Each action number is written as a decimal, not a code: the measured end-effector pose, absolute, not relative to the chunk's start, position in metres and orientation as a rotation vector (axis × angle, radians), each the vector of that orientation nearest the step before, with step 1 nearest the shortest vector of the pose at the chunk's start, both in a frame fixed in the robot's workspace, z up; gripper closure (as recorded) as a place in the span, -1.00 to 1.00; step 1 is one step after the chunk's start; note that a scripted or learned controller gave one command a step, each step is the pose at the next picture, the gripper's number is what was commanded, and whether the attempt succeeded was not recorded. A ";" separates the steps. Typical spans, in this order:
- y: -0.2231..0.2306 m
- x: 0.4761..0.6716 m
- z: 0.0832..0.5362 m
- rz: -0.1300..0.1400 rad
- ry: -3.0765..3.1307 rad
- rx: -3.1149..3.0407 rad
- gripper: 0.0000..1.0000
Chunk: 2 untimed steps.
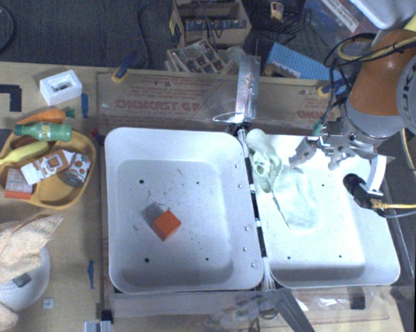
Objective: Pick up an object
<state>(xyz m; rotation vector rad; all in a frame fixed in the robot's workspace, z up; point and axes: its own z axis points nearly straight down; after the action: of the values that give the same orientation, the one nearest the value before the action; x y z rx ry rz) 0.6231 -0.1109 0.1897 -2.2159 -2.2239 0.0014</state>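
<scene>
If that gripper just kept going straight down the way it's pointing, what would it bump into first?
Probably the floor of the right bin, near the clear plastic item lying there. The gripper hangs over that bin's upper part; depth is hard to judge, so it may touch the plastic first.

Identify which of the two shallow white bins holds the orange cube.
The left shallow white bin, far from the arm; the orange cube sits on its floor.

Orange block [167, 224] lying tilted on left bin [127, 152] floor, near centre.
</scene>
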 end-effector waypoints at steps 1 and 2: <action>-0.165 0.633 0.169 -0.002 -2.353 -2.089 -1.00; -0.156 0.650 0.176 -0.004 -2.514 -1.897 -1.00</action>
<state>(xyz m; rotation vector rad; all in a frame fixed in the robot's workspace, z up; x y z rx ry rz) 0.6502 -0.1557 0.1764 -1.8970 -2.5137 -0.0038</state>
